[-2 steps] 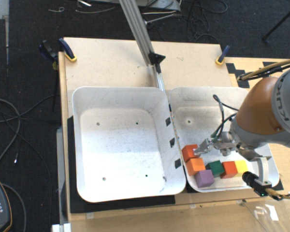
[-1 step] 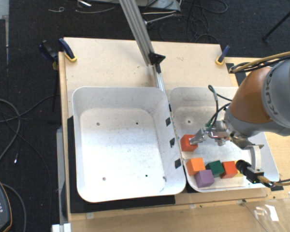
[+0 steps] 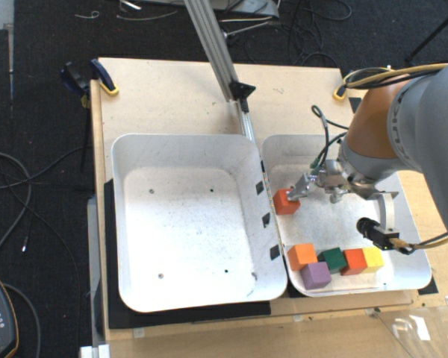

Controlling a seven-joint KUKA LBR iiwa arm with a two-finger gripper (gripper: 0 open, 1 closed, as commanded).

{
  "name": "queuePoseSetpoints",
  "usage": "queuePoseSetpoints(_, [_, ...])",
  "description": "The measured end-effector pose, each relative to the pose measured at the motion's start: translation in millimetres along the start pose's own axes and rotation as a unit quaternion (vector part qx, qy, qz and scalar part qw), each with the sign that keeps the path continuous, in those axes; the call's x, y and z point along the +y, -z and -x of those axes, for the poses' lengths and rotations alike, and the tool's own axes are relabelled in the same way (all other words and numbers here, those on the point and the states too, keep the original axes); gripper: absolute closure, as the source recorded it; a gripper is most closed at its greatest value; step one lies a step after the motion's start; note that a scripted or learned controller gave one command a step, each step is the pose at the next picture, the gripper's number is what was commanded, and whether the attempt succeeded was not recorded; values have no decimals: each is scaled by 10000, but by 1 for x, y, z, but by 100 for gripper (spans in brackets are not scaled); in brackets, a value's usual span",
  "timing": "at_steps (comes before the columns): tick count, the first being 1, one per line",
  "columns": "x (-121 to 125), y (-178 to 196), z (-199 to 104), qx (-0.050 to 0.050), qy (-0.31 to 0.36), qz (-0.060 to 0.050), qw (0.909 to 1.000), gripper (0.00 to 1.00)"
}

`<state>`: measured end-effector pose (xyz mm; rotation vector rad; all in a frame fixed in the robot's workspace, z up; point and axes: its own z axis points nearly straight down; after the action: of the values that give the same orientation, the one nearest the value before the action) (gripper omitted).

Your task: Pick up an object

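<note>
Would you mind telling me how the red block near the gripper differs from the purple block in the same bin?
The red block sits alone toward the middle of the right bin, right beside the gripper; the purple block lies at the bin's near edge, far from the gripper. The red block has no neighbours, while the purple block is packed against an orange block and a green block. Both are small cubes of similar size.

grey arm [image 3: 425,118], orange wrist band [image 3: 372,129], yellow-black cables [image 3: 373,75].
</note>
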<state>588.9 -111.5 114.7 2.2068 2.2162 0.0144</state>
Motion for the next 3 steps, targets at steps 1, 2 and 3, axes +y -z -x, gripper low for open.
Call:
queuePoseSetpoints(1, [-71, 86, -45, 26, 4, -61, 10000, 0])
queuePoseSetpoints(2, [-61, 247, -89, 17, 9, -37, 10000, 0])
queuePoseSetpoints(3, [-28, 190, -157, 24, 23, -106, 9999, 0])
